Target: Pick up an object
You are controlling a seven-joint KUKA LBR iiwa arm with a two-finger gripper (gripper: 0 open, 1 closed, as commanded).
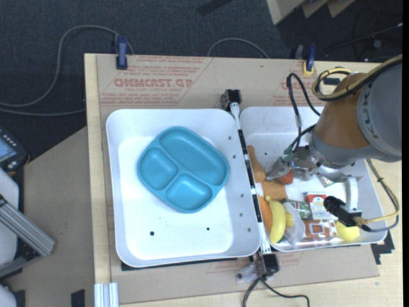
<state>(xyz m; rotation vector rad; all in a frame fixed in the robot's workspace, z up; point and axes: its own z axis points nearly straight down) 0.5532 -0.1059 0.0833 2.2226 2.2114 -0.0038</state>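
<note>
The pincer [289, 169], grip unreadable, hangs just above the banana [277, 219].

Grey arm [386, 110], orange band [342, 117]

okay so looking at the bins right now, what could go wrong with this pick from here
1. The right bin is crowded: the banana, an orange piece and a printed packet lie close together, so the hand may nudge or catch a neighbour.
2. The hand is low near the divider between bins and could bump it.
3. Loose cables by the arm could snag.
</note>
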